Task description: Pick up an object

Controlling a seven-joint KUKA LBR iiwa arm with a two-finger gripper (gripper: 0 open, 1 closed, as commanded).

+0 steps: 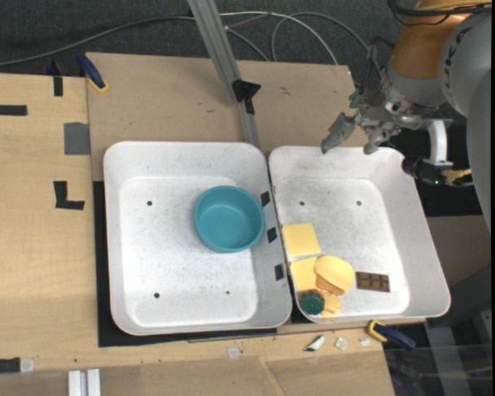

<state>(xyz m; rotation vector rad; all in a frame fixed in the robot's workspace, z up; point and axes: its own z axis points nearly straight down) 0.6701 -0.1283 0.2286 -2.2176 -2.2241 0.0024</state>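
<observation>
Poised above the far rim of the right bin (412, 221), gripper (352, 140) with fingers spread and nothing between them, well apart from any object. Clustered in that bin's near left corner: yellow block (300, 240), orange-yellow round piece (334, 272), small green item (313, 303), with a brown chocolate-like bar (372, 282) just beside. Alone in the left bin (132, 172), a teal bowl (228, 219). Best bet, judged from here: descending squarely over the yellow block's clear far side, away from the wall and crowded neighbours, closing only once level.
</observation>
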